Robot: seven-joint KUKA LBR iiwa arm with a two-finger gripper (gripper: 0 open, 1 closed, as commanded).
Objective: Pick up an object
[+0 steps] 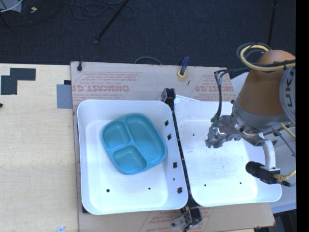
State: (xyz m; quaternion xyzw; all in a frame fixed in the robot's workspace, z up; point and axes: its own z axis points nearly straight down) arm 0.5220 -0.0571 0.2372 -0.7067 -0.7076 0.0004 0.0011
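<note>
Camera view: blue plate [133, 143] centred left bin [91, 197], margins all round.

Divided plate [133, 142]: smooth turquoise plastic, slightly glossy
Bins [91, 187]: smooth white plastic
Tabletop [34, 149]: pale matt wood
Gripper [216, 138]: grey metal

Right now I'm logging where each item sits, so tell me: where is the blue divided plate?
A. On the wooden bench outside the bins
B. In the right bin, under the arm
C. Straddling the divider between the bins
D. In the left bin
D: the blue divided plate lies flat on the floor of the left bin, apart from the arm over the right bin.
</note>
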